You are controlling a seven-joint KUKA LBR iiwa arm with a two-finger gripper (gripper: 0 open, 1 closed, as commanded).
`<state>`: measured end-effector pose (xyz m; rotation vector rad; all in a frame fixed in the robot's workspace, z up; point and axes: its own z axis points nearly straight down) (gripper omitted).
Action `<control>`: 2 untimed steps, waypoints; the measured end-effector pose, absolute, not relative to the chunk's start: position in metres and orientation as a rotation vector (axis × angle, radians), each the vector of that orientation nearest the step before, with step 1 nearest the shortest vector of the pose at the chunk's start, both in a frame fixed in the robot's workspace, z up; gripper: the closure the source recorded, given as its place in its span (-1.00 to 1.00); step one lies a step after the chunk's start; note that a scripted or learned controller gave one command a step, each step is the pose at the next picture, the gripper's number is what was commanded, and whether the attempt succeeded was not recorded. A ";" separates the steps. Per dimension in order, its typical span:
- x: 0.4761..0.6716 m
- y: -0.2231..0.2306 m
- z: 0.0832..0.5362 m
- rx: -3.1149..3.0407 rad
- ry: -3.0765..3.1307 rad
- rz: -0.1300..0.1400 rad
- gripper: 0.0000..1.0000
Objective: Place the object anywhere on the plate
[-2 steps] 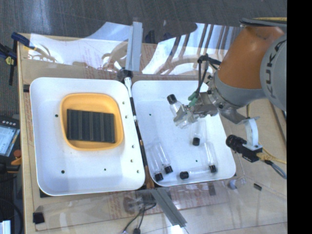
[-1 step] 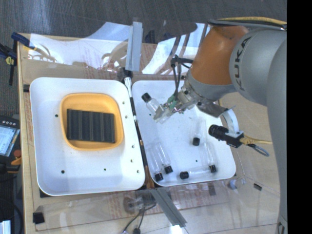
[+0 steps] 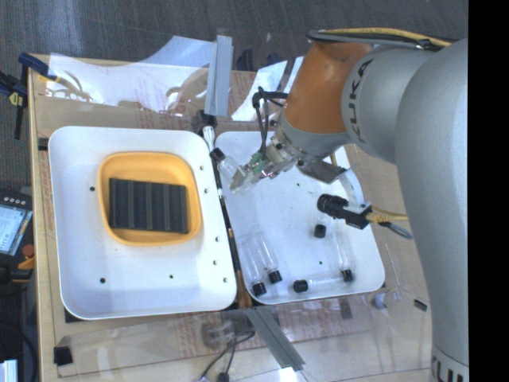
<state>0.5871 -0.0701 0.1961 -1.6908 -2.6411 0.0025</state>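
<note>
At the frame's lower right, several clear tubes with black caps (image 3: 274, 275) lie along the near edge of the right bin (image 3: 278, 213). Left of center, the yellow plate (image 3: 119, 173) sits in the left bin (image 3: 71, 237), bearing a dark ridged block (image 3: 151, 205). Further up, the gripper (image 3: 253, 168) hangs over the right bin's upper left corner, seemingly pinching 1 clear tube (image 3: 237, 178), so the carry looks underway. Next, travel left and release over the plate.

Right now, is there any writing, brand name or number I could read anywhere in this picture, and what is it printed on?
"KUKA": dark letters running down the grey arm, beside its orange band; partly cut off by the curve.
The small screen at the left edge shows lit marks, too small and blurred to read.
Nothing readable on the yellow plate, the white bins or the clear tubes.
</note>
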 end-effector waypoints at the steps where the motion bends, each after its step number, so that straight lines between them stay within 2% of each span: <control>1: 0.587 -0.070 0.196 -1.691 -2.642 0.002 -1.00; 2: 0.607 0.012 0.209 -1.796 -2.576 0.001 -1.00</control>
